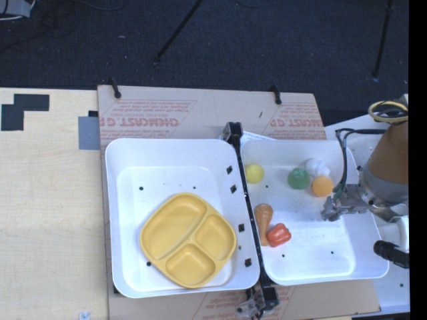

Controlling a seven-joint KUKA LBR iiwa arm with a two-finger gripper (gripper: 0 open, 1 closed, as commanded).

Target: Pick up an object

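Yellow plastic, a divided plate (pixel 189 240) with three compartments, lies nearest in the left white bin (pixel 127 165), tilted toward the lower corner. Across the black divider (pixel 245 205), the right white bin (pixel 320 272) holds the candidates for picking: a small red pepper-shaped toy (pixel 278 235) touching a tan cone-shaped piece (pixel 263 217) near the divider, and farther back a yellow ball (pixel 253 173), a green ball (pixel 299 178), an orange ball (pixel 321 187) and a small white lump (pixel 315 167), the last three bunched together.

From the right, the grey arm's two-finger gripper (pixel 331 210) hangs low over the right bin, just below the orange ball; whether it is parted or closed is too blurred to tell, and nothing is visible within it.

The risk, as I judge it, is the cluster: round balls roll, so a descent slightly off-centre could nudge the orange one into its neighbours or squirt it aside, leaving a closure on air. The bin's right wall is also near the wrist.
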